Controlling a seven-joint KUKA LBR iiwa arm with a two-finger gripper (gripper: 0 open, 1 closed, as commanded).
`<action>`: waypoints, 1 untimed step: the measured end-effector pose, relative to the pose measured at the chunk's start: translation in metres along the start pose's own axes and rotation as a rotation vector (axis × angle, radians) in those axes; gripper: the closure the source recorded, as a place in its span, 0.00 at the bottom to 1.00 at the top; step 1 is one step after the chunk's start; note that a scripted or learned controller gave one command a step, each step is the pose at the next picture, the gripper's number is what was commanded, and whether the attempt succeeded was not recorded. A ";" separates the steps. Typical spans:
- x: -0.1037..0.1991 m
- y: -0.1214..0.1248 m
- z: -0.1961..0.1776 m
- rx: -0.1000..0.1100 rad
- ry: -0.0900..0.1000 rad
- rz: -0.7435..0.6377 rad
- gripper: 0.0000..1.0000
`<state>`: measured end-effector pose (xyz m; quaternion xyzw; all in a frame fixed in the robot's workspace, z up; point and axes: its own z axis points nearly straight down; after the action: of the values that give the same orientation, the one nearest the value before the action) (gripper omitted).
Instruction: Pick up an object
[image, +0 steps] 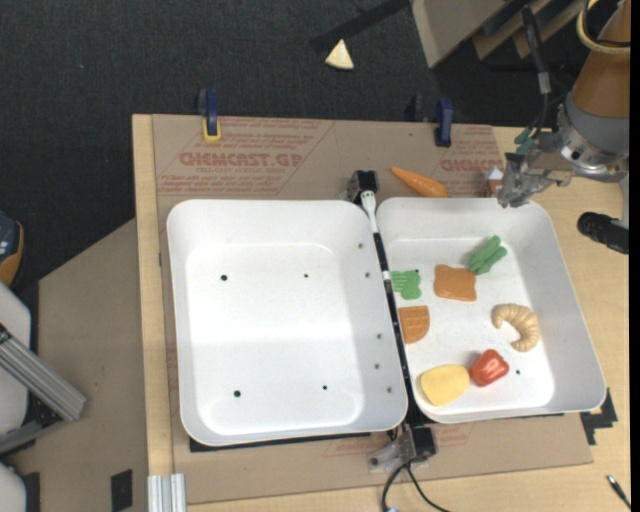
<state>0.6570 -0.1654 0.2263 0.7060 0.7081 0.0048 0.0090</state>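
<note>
Two white bins sit side by side on the tabletop (300, 150), which is covered by a brown board. The left bin (200, 240) has only small dark dots on its floor. The right bin (560, 300) holds seven toy foods. A green piece (486, 255) lies toward the far side, with an orange slab (455, 284) just beside it. A small green piece (406, 284) rests against the near-left wall, and a brown piece (414, 323) lies just below it. A croissant (517, 325) sits toward the right, a red pepper (488, 368) below it, and a yellow piece (443, 384) touches the pepper at the near edge.

An orange carrot (419, 182) lies on the board outside the bins, just beyond the right bin's far rim.

The pincer (514, 190) hangs over the far right corner of the right bin, well apart from the foods. Nothing shows between its tips, and whether they stand open or closed cannot be told at this size.
</note>
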 end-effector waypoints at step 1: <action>0.064 0.000 -0.154 -0.001 0.004 -0.005 1.00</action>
<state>0.6536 -0.1004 0.3795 0.7043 0.7098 0.0065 0.0079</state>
